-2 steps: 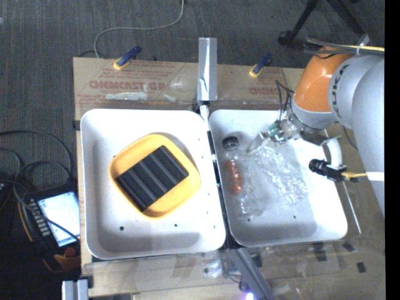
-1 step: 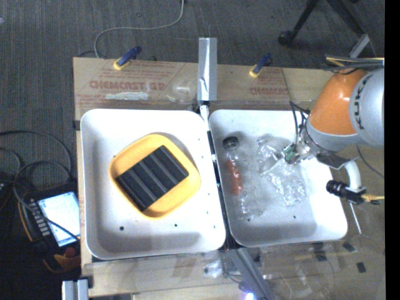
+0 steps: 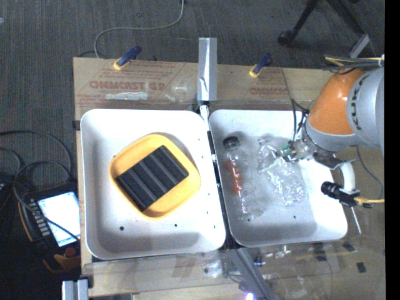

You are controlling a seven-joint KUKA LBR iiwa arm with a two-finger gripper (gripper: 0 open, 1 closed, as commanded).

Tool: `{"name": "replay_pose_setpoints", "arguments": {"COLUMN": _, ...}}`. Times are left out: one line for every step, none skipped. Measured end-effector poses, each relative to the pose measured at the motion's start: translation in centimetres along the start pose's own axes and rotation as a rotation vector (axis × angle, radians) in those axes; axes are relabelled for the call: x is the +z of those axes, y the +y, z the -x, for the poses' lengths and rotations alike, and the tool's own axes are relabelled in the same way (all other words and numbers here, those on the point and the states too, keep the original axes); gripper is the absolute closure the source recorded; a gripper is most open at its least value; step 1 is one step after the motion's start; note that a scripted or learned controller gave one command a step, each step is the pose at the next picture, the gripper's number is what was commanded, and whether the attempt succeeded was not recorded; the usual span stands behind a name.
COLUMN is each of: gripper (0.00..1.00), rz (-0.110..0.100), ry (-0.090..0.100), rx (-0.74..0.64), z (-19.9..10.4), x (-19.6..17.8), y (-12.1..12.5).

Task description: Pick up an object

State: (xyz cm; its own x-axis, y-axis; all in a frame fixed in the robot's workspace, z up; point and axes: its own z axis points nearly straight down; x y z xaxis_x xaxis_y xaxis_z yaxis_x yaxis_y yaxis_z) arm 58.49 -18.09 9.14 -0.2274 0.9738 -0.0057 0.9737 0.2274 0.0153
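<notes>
Arm [image 3: 347,114] is reaching in from 3 o'clock, gripper [image 3: 294,152] hanging over the right bin [image 3: 325,230] at its upper right; finger state cannot be told. A clear bottle [image 3: 235,174] is lying lengthwise at 9 o'clock of the gripper, apart from it, with crumpled clear plastic [image 3: 281,177] spreading just below the gripper toward 6 o'clock. A yellow tray [image 3: 156,175] is sitting in the left bin [image 3: 100,230].

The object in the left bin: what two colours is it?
Yellow object with a black ribbed centre, seen in the camera view.
</notes>
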Motion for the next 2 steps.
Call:
{"name": "replay_pose_setpoints", "arguments": {"gripper": 1.00, "rz": 0.002, "ry": 0.001, "rx": 0.000, "z": 0.0, "x": -0.9, "y": 0.1}}
{"name": "replay_pose_setpoints", "arguments": {"gripper": 1.00, "rz": -0.014, "ry": 0.006, "rx": -0.023, "z": -8.5, "x": -9.3, "y": 3.2}}
